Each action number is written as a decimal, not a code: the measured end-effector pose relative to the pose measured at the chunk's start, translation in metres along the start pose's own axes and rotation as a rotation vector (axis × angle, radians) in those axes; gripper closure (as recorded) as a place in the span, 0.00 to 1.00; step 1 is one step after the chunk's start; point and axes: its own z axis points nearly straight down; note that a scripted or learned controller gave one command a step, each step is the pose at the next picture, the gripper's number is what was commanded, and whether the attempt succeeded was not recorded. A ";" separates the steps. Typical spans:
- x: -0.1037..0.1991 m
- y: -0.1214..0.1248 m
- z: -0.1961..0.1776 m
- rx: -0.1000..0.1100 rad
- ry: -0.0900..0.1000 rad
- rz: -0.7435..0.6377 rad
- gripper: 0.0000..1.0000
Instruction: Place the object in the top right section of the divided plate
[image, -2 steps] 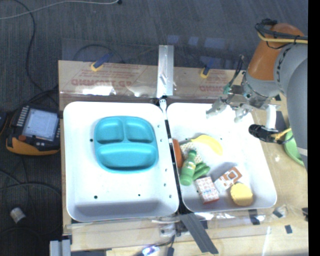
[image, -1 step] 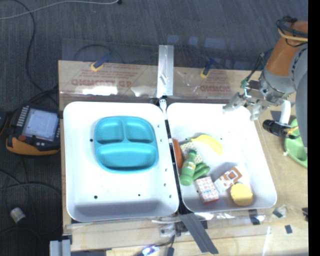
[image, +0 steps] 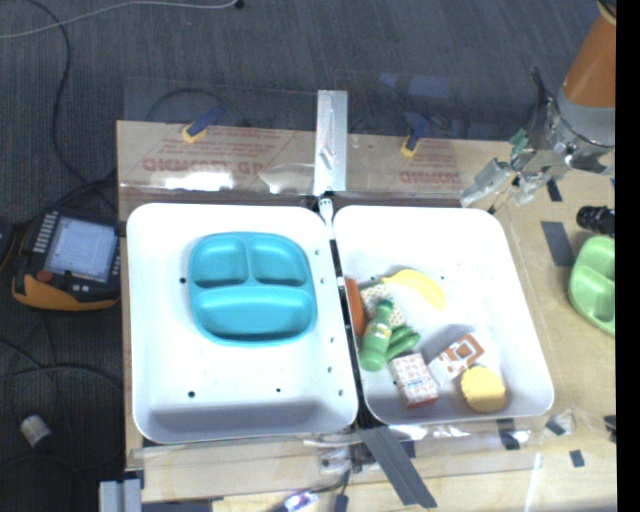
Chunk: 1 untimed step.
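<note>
Left bin (image: 150, 400): holds a blue divided plate (image: 252, 286), lying flat, nothing in its sections. Right bin (image: 510, 300): holds a green bottle (image: 378, 340), a yellow banana (image: 420, 287), a small printed box (image: 413, 380), an orange-and-white carton (image: 459, 357) and a yellow block (image: 483, 389), clustered near the middle and front. Gripper (image: 497, 183): above the desk beyond the right bin's far right corner, grasping nothing; open or closed cannot be told. Green object (image: 594, 280): on the desk, far right.

Dark grey carpet (image: 90, 70) surrounds the wooden bench (image: 520, 215), cables (image: 40, 40) trailing across it
</note>
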 end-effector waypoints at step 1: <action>-0.014 -0.003 -0.036 -0.002 -0.001 -0.223 0.00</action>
